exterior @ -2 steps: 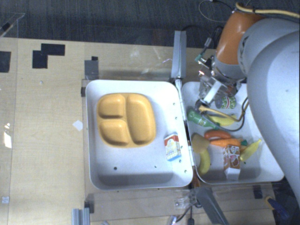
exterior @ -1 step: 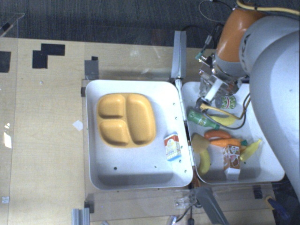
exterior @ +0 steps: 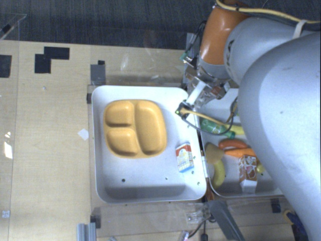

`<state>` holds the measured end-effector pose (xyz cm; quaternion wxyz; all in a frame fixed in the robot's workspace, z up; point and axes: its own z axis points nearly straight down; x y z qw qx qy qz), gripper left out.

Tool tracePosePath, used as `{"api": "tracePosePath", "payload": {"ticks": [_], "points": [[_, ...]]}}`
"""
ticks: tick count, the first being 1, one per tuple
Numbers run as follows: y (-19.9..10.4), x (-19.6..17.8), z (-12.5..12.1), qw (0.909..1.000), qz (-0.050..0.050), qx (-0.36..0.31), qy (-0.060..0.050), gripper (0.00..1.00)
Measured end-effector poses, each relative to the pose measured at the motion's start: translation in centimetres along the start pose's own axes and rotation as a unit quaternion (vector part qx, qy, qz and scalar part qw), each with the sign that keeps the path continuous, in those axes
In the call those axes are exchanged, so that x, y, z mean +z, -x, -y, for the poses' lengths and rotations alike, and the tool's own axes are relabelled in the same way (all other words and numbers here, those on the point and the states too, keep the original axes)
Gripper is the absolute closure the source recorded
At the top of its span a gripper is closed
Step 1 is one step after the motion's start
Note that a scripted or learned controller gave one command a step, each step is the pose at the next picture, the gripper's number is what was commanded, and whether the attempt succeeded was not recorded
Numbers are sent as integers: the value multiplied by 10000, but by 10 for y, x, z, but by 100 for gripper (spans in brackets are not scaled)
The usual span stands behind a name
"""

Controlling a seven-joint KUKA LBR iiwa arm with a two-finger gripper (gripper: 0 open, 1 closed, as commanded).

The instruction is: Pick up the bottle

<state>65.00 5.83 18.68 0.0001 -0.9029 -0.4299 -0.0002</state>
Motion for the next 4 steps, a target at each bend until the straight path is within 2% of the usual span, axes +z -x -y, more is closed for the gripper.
{"api": "tracePosePath", "payload": {"ticks": [2,3,4], "points": [[-4,-17,-1,10000,6,-88,5,100],[-15,-9,25,9986,11,-520,-11,100],[-16,-17,23,9985,10,-541,-12,100]]}}
